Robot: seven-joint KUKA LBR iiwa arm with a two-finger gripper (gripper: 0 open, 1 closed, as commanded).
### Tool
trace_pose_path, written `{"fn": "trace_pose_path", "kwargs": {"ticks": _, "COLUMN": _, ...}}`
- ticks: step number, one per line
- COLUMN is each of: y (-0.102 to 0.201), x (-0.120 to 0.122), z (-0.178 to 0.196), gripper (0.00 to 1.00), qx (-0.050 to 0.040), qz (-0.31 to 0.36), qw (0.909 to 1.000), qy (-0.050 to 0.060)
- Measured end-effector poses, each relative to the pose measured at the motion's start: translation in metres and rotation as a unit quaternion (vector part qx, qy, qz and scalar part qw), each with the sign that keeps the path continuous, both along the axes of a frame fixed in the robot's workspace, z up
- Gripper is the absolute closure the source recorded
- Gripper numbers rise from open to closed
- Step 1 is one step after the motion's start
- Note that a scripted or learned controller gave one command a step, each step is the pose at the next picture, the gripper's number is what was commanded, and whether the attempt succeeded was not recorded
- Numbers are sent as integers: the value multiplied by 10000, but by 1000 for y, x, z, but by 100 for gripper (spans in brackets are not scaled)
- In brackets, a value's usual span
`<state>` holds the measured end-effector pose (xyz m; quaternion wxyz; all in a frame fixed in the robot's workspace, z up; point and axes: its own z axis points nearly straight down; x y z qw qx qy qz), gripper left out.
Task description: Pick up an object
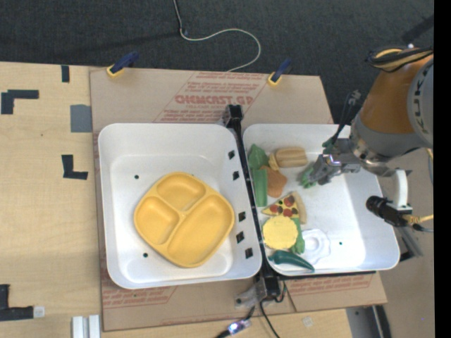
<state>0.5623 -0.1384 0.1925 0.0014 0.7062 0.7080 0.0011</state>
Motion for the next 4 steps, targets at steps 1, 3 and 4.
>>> {"fn": "trace_pose_path", "kwargs": {"ticks": 1, "y": 1, "x": 1, "z": 34, "gripper": 100, "qx": 1, "qz": -3, "qw": 10000, "qy": 6}}
{"fn": "trace_pose_path", "kwargs": {"ticks": 3, "y": 60, "x": 78, "z": 27, "gripper": 100, "qx": 2, "qz": 11, "qw": 10000, "qy": 21}}
{"fn": "trace_pose_path", "kwargs": {"ticks": 4, "y": 52, "x": 64, "z": 41, "gripper": 100, "qx": 0, "qz": -10, "qw": 10000, "qy": 22}}
